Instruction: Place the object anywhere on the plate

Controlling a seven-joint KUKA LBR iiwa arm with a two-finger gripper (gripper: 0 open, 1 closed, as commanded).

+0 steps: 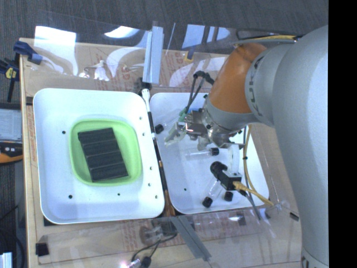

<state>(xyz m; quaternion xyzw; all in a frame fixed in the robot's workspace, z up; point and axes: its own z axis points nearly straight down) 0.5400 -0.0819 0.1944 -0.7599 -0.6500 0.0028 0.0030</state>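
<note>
- Camera view: the dark object [102,153] lies already on the green plate [133,152] in the left bin [47,149], so the placing looks done.
- The gripper [192,128] hangs over the right bin [184,197], well apart from the plate; whether it is released or clenched, I cannot tell.
</note>
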